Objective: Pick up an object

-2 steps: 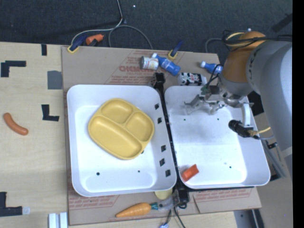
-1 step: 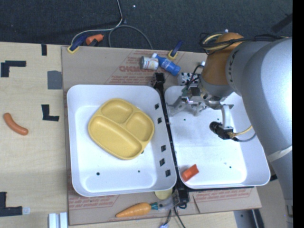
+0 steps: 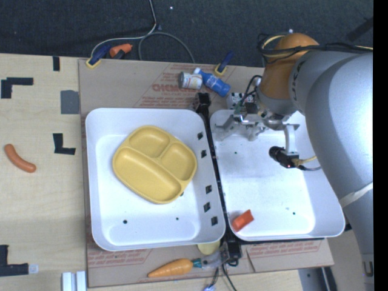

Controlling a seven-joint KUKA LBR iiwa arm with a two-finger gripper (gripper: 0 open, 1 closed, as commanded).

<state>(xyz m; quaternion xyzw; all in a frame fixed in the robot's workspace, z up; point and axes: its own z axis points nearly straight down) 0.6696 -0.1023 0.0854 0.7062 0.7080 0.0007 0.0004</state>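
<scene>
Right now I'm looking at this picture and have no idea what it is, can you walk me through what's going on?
This is one camera fixed above a workbench, looking down at a slant. The big grey shape with an orange band is a robot arm reaching in from the right. Its gripper is low over the back of the right bin; I can't tell if it holds anything. That bin has a small orange piece near its front. The left bin holds a yellow divided plate. Outside the bins lie a toy carrot in front, a sausage far left, and a blue and white bottle behind.
</scene>
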